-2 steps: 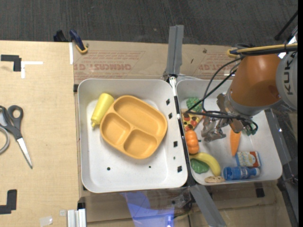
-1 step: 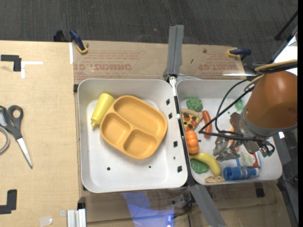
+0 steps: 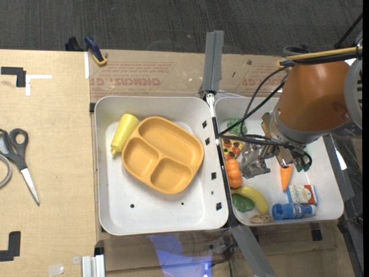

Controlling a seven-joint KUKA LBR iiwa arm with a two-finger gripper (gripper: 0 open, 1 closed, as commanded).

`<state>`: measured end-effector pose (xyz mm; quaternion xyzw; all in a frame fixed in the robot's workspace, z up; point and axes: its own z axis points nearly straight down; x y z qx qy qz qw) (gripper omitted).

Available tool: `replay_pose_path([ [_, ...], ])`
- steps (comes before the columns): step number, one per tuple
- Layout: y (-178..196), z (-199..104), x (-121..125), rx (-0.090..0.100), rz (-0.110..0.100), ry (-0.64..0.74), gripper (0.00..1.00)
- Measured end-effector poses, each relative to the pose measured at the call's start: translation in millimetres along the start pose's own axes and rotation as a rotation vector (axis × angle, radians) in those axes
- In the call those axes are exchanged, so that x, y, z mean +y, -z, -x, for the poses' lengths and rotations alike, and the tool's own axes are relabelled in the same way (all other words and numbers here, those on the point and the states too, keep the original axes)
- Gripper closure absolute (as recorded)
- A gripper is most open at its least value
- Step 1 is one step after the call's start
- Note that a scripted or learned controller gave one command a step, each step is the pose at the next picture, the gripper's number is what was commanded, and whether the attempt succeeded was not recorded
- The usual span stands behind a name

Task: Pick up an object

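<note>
End effector (image 3: pixel 255 165) — grip state unclear — hangs in the right bin (image 3: pixel 330 212), crowded by orange (image 3: pixel 233 172), banana (image 3: pixel 255 198) and carrot (image 3: pixel 285 178).

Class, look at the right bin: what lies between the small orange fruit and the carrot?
In the camera view, the claw hangs between the orange fruit and the carrot.

The orange three-compartment plastic tray (image 3: pixel 163 153) lies in the left white bin (image 3: pixel 109 206) with a yellow squeeze bottle (image 3: pixel 123 133) touching its left, while the right white bin (image 3: pixel 328 212) holds what looks like a banana (image 3: pixel 256 199) left of a blue bottle (image 3: pixel 293 211).
</note>
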<state>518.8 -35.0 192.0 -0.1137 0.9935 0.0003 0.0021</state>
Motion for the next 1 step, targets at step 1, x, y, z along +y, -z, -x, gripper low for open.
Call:
replay_pose_path([
  [1,-54.2,-32.2,-51.9,0.003,0.001,0.318,1.00],
])
